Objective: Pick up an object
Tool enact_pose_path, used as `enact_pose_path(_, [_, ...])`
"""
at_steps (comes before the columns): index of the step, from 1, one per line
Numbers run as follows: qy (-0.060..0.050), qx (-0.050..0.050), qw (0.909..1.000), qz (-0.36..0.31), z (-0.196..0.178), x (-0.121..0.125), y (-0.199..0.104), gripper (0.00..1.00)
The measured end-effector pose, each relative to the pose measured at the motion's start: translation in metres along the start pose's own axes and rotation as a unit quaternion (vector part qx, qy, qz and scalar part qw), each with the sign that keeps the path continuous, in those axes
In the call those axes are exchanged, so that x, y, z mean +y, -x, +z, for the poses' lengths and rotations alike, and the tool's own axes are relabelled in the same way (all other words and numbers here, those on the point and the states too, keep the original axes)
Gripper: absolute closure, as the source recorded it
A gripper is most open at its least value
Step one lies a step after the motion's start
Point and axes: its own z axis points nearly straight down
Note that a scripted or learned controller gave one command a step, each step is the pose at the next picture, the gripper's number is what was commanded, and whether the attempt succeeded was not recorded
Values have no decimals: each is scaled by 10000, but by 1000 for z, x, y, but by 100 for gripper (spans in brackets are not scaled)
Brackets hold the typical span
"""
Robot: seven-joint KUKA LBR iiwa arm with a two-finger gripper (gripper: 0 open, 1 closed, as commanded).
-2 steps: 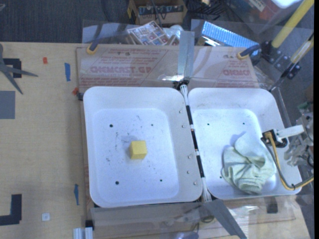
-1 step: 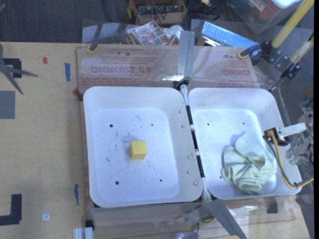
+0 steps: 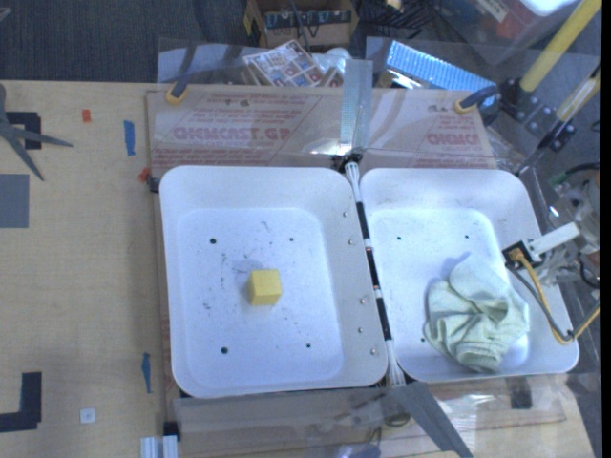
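Crumpled pale green cloth (image 3: 477,315) lies in right bin (image 3: 420,208), at near-right corner, touching bin floor. Yellow block (image 3: 265,287) sits alone near centre of left bin (image 3: 191,198), well apart from cloth, bins' shared rim between them. Beyond bins, clear plastic sheet (image 3: 315,127) stands along far edge of bench (image 3: 67,256). Pincer state: cannot tell.
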Motion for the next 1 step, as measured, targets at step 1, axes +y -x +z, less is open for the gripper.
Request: enact_pose_path(1, [5,-1,10000,-5,-10,0,-1,100])
